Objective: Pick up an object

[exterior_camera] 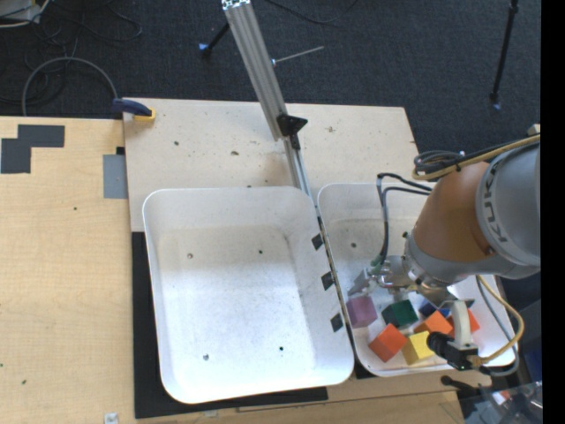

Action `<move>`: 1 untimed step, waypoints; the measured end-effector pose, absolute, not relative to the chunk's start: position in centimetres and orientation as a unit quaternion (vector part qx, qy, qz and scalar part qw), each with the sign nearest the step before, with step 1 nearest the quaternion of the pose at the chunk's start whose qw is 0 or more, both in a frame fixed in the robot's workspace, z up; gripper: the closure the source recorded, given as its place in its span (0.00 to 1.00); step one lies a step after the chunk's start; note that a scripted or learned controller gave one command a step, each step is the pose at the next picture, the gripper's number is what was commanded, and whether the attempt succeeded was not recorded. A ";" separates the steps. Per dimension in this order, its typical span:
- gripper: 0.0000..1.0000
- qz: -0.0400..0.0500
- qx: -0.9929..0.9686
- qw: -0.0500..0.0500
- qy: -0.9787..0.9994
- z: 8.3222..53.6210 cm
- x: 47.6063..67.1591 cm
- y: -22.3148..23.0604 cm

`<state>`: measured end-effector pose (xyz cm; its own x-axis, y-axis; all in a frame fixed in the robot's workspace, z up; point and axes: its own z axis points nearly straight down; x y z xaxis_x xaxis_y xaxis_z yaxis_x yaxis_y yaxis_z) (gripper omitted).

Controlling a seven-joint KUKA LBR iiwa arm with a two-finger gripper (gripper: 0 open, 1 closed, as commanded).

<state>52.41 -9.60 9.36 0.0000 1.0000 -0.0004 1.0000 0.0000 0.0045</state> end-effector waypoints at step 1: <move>0.00 0.002 0.708 0.000 0.706 9.3 52.5 -9.7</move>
<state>52.48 -9.68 9.34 0.0037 1.0000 0.0025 1.0000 -0.0037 0.0030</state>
